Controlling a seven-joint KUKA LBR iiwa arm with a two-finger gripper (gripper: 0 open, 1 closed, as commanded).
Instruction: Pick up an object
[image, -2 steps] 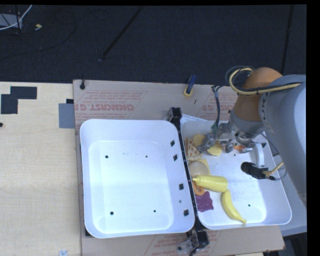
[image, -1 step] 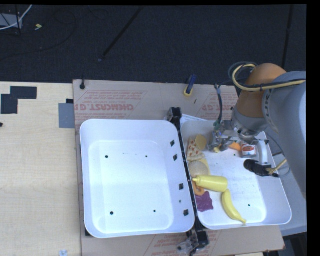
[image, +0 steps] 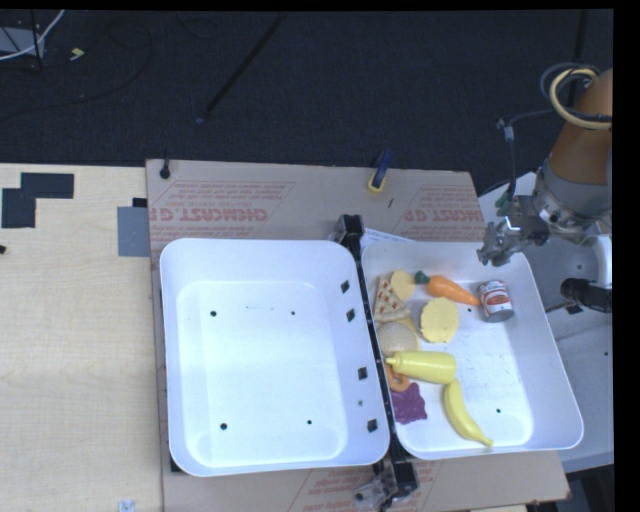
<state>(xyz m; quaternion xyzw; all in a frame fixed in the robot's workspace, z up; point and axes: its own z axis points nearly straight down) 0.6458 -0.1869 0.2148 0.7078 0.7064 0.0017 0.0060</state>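
The right bin (image: 515, 365) holds several toy foods. An orange carrot (image: 452, 290) lies near its far wall, with a small tin can (image: 494, 300) just to its right. A yellow round slice (image: 439, 321), a waffle-patterned wedge (image: 387, 298) and a yellow bottle (image: 424, 366) sit in the middle. A banana (image: 463, 412) and a purple piece (image: 407, 404) lie toward the front. My gripper (image: 497, 244) hangs above the bin's far right corner, a little beyond the can and apart from every object. Nothing shows in it.
The left bin (image: 260, 360) stands beside the right one, their walls meeting at a black-clipped seam (image: 360, 320). Both rest on a cardboard sheet (image: 250, 200). A blue and yellow clamp (image: 379, 172) sits at the sheet's far edge.
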